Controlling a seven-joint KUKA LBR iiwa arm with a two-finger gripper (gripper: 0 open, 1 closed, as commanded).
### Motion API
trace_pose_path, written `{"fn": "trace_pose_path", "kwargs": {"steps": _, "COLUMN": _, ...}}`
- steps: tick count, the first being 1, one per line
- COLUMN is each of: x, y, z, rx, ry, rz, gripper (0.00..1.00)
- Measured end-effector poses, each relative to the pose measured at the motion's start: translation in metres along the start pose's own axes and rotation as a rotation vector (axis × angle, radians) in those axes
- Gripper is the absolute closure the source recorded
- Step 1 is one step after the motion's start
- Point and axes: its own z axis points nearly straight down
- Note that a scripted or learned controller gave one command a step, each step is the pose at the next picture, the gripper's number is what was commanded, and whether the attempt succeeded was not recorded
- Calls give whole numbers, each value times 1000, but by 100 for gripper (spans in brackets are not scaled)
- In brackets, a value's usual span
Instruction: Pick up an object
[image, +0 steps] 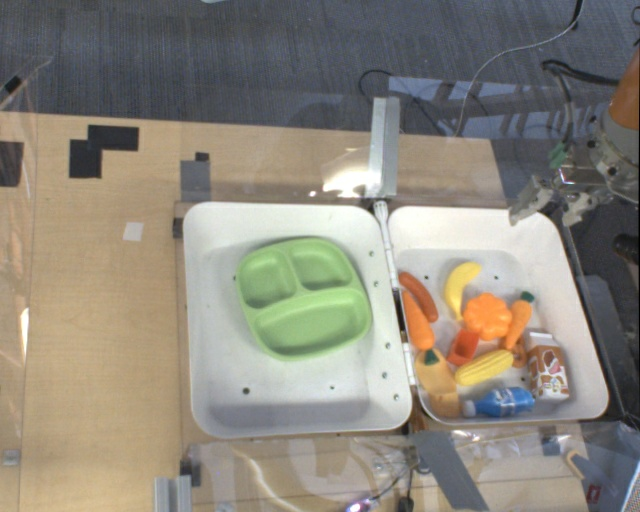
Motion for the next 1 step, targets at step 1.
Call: {"fn": "trace_pose_path", "kwargs": {"steps": 1, "x": 35, "y": -10, "z": 180, "rx": -4, "ry": 0, "rz": -165, "gripper": 0}}
